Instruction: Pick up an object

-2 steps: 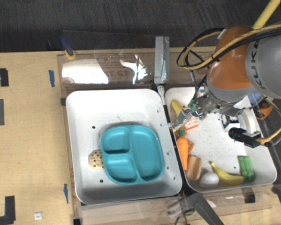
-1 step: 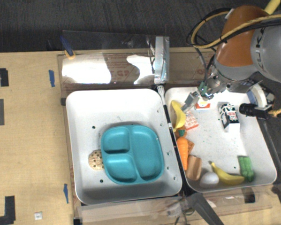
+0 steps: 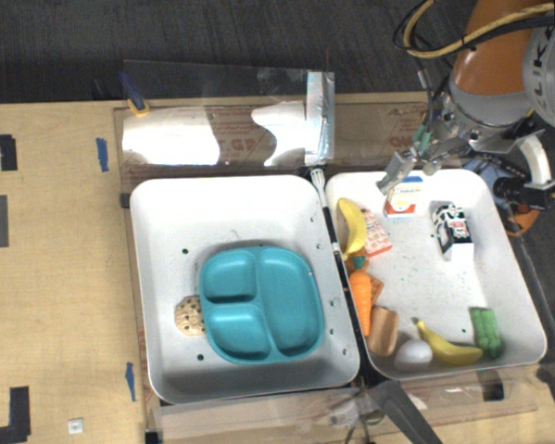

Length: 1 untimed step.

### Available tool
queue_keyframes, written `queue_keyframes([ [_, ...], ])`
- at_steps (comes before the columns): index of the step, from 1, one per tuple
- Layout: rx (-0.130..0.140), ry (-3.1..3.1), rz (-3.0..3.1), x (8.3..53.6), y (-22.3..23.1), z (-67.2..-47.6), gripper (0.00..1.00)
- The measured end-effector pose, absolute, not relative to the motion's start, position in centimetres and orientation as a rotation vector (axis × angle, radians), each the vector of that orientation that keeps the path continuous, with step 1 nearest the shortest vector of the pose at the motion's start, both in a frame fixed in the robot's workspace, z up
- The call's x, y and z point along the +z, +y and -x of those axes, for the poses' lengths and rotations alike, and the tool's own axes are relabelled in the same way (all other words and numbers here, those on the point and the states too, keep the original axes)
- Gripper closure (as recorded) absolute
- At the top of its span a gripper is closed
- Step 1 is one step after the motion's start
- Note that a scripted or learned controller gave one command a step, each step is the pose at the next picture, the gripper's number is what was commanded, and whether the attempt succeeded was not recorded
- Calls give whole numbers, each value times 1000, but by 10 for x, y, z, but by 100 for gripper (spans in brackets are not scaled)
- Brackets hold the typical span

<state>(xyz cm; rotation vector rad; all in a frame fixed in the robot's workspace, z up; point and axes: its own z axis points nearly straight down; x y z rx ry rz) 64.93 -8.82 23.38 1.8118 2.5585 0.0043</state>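
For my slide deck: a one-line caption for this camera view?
Gripper poised over right bin's far edge; teal plate fills left bin.

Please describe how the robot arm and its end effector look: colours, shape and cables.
The arm has a rounded orange band over a grey metal wrist. Black and yellow cables loop beside it at the top right. A white part sits at its right side. The end effector is small, grey and metallic, with thin angular pieces.

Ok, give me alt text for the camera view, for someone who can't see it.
The gripper hovers over the right bin's far edge, above toy food including two bananas and a carrot. The left bin holds a teal divided plate beside a cookie.
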Motion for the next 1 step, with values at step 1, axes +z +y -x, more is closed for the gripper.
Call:
queue_keyframes([
  [1,0,2709,-1593,184,-74,-667,0],
])
